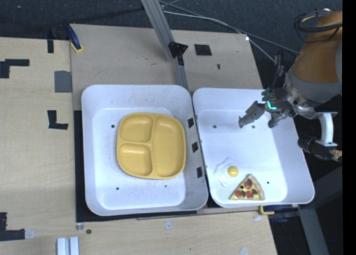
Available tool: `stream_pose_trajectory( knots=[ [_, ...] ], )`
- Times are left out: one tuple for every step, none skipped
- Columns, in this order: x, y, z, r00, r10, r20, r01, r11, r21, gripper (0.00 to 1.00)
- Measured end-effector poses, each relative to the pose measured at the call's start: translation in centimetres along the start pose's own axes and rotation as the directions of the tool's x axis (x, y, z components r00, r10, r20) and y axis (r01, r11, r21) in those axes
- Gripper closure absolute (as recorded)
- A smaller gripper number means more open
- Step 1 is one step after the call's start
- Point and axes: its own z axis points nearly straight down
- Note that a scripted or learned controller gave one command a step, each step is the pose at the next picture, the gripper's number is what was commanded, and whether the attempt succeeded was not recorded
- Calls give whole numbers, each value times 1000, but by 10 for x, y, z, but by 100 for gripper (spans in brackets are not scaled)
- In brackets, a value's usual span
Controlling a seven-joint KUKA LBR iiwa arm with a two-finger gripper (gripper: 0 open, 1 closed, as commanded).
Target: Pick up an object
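The camera view looks down on two shallow white bins set side by side on a pale wooden bench. The left bin [94,137] holds a yellow divided plate [151,145] with three compartments, lying flat near the bin's middle.

The right bin [289,159] holds two small toy foods near its front edge: a fried egg [227,171], white with a yellow yolk, and just in front of it and to the right a pizza slice [248,188] with red and dark toppings. The two lie close together, possibly touching at the edges; that cannot be told for sure.

The grey arm with its orange band enters from the right, and its gripper [257,114] hangs over the back part of the right bin, well apart from the egg and the pizza slice. Its two dark fingers are spread apart, one pointing left toward the bin's middle, the other shorter and nearer the wrist, with nothing between them.

A slanted metal bar [158,18] crosses the bench behind the bins.
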Motion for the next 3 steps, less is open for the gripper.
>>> stream_pose_trajectory(
  knots=[
    [0, 0, -1, 1000, 0, 0, 0, 1000, -2, 0],
    [3, -9, 59, 1000, 1, 0, -1, 1000, 3, 0],
    [13, -6, 115, 1000, 0, 0, 0, 1000, 3, 0]
  ],
)
